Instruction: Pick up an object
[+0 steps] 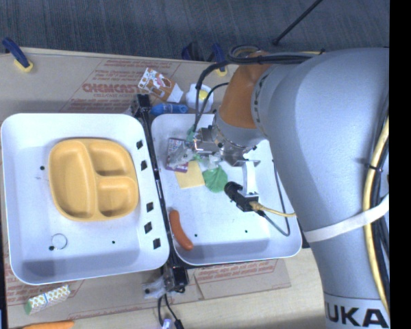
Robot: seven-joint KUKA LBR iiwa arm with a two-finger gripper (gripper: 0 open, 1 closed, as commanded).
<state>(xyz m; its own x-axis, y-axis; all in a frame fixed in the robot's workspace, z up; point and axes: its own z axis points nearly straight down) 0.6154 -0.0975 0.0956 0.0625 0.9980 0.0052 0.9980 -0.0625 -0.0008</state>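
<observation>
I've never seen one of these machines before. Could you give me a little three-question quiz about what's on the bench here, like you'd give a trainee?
1. True or false: the yellow divided tray lies in the left bin.
2. Multiple choice: the orange hot-dog-shaped toy in the right bin lies
A. under the hand
B. near the bin's lower left corner
C. inside the yellow tray
3. Fill in: the hand reaches down over the ____ bin, above a small pile that includes a green piece and a pale yellow piece.

Key: 1 true; 2 B; 3 right.
</observation>
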